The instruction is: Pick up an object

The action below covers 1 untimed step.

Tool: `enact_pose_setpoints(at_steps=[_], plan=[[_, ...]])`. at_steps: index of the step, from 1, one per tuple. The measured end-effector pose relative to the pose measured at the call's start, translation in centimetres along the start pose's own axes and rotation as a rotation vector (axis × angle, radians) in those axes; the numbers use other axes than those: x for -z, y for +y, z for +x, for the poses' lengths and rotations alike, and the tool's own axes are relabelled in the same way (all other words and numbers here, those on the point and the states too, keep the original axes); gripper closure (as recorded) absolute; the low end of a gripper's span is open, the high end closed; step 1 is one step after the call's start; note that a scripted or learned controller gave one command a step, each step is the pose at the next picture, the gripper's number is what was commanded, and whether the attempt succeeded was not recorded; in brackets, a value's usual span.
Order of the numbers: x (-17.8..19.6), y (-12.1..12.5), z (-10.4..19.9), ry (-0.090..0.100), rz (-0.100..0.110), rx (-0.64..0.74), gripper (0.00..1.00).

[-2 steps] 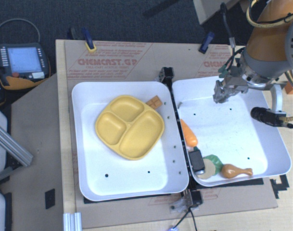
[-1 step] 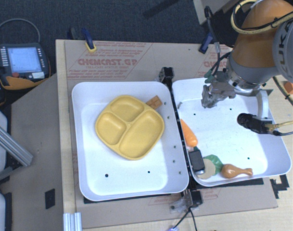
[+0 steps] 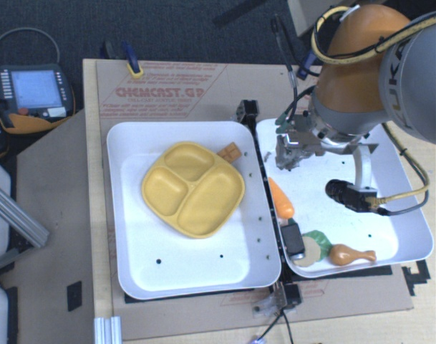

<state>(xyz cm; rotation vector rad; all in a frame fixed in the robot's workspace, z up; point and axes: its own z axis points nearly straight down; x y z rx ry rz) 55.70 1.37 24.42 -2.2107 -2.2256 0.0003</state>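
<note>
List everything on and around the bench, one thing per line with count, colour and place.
bins: 2, white, side by side on the bench
divided plate: 1, yellow, middle of the left bin
wooden block: 1, brown, left bin, at the plate's upper right edge
carrot: 1, orange, right bin, along its left wall
black block: 1, black, right bin, below the carrot
green piece: 1, green, right bin, near front edge
drumstick: 1, tan, right bin, front edge
pendant: 1, grey with screen, far left, off the bench
arm: 1, grey and orange, over the right bin
gripper: 1, dark metal, above the right bin's rear left
</note>
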Motion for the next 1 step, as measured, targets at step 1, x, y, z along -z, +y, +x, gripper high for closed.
enact_pose_setpoints(at_steps=[1], plan=[[-0.74, -2.04, 4.41, -0.001, 0.001, -0.002, 1.0]])
